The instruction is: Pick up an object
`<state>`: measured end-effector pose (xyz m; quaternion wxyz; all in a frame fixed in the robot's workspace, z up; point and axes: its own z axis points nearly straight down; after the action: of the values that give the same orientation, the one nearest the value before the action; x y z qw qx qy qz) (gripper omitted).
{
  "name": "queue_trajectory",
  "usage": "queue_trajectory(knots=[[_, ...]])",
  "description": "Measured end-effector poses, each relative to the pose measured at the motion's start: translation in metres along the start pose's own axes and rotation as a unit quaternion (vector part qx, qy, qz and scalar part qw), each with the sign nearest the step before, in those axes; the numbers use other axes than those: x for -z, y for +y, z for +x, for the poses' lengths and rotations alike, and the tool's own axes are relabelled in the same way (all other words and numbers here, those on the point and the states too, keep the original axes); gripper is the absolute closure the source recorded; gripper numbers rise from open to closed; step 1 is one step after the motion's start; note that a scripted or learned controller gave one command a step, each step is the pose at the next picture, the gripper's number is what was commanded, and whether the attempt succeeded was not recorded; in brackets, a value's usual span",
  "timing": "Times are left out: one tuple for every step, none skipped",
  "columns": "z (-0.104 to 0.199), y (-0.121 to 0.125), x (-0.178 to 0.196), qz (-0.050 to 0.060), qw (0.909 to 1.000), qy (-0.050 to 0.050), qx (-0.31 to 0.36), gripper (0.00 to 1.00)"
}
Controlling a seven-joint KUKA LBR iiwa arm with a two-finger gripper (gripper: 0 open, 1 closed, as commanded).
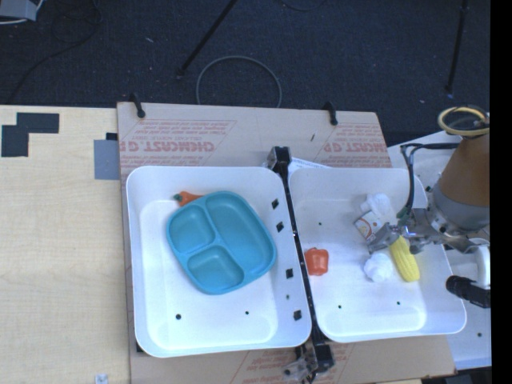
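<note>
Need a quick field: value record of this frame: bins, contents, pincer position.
left bin: blue divided plate, small orange item at its upper-left edge
right bin: orange-red pepper-like toy near divider, yellow corn, white pieces
pincer: low in right bin, by the corn and white pieces
arm: enters from right
grasp: cannot tell

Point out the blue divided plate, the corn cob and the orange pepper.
blue divided plate [220, 242]: camera view, on its centre ridge.
corn cob [405, 261]: camera view, on the middle of the cob.
orange pepper [318, 262]: camera view, on its body.
</note>
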<state>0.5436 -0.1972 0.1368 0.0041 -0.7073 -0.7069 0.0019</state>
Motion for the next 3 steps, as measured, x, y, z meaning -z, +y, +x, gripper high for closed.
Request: queue_trajectory(knots=[[0.005, 0.007, -0.041, -0.009, 1.0000, 0.002, 0.002, 0.00], [0.003, 0.002, -0.038, -0.004, 1.0000, 0.001, 0.000, 1.00], [0.004, 0.004, 0.025, -0.006, 1.0000, -0.002, 0.001, 1.00]])
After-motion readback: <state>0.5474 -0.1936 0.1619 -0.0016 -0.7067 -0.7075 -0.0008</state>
